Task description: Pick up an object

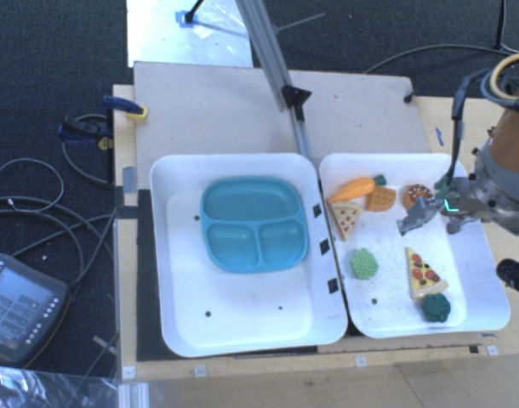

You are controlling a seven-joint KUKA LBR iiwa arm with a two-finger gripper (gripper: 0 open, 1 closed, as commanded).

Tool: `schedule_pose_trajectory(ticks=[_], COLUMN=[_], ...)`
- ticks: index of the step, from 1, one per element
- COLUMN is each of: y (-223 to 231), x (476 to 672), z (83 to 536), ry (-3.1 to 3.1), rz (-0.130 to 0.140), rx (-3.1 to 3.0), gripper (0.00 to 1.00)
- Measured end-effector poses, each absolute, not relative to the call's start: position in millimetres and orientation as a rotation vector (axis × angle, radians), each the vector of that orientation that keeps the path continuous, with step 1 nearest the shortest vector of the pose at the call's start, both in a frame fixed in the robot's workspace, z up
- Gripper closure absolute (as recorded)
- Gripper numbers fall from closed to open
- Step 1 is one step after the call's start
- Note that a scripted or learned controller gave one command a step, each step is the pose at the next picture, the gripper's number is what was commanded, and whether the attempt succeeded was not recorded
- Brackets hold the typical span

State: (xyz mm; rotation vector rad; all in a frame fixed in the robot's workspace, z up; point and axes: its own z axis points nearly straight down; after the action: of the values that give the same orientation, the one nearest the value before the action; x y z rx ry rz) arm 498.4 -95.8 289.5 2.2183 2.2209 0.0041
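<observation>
The right bin (476, 313) holds several toy foods. An orange carrot (355, 189), a tan waffle piece (380, 199) and a small pizza wedge (345, 219) lie at its far left. A brown donut (417, 195) sits further right. A light green broccoli (364, 264), a bigger pizza slice (423, 273) and a dark green lump (436, 308) lie toward the front. My gripper (436, 221) hovers over the bin's middle right, just below the donut and above the pizza slice. It is open, with bare bin floor between one grey finger (414, 218) and the other.
The left bin (179, 313) bears a blue divided plate (253, 225). A grey pole (268, 45) slants down from the top to the gap between the bins. Cables and a handheld pendant (17, 304) lie left of the bench.
</observation>
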Motion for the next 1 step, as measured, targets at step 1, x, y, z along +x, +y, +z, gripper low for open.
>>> schedule_pose_trajectory(ticks=[1], y=[-93.8], x=[495.0], z=[227.7], ry=[2.224], rz=[-0.003], rx=[2.223], gripper=[0.0])
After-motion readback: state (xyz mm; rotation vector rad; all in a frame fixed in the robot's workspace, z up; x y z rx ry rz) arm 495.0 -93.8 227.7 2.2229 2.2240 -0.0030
